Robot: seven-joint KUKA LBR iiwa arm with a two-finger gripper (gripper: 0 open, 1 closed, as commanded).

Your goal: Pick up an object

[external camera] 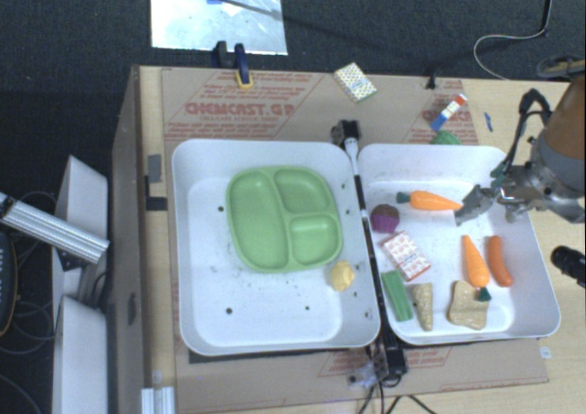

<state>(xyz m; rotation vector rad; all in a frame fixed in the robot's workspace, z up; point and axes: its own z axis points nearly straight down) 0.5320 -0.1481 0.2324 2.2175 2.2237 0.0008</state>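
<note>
Gripper [478, 202] hangs over the right bin [526, 311] at frame right, just beside a carrot [432, 202] (not touching); jaw state cannot be told.

Orange carrot [434, 202] lying flat near the top of my right bin [540, 298], second carrot [473, 262] beside orange sausage [498, 260] lower right, purple piece [385, 217] at the left wall

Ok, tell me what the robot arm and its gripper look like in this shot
The arm is grey and rounded, with an orange band higher up. Black cables loop along its near side. The gripper at its end is dark grey metal, blocky, tapering to slim fingers, and it shows no readable markings at this size.
</note>
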